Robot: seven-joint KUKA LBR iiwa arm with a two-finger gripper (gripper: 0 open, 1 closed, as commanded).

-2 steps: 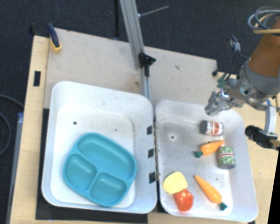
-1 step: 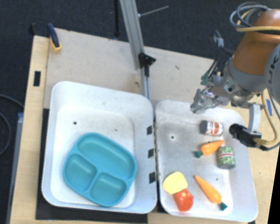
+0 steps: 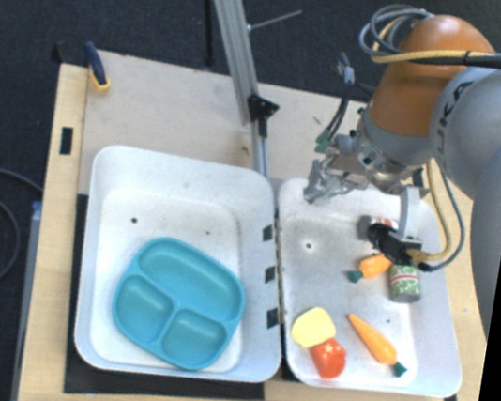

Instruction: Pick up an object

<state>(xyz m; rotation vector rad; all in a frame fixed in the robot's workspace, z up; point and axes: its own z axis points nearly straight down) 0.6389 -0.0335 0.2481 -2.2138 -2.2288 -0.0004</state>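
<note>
Over the right bin's (image 3: 452,357) far-left corner hangs the gripper (image 3: 321,189), its finger state impossible to tell and nothing visibly held. Within that bin lie a small carrot (image 3: 372,266) beside a green can (image 3: 404,282), a larger carrot (image 3: 376,341) near the front, and a yellow piece (image 3: 313,326) touching a red piece (image 3: 328,357). A blue divided plate (image 3: 178,302) sits in the left bin (image 3: 117,173).

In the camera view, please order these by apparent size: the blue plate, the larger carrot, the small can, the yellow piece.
1. blue plate, by far the largest
2. larger carrot and yellow piece: look alike, no ranking
3. small can, smallest, narrowly
</note>
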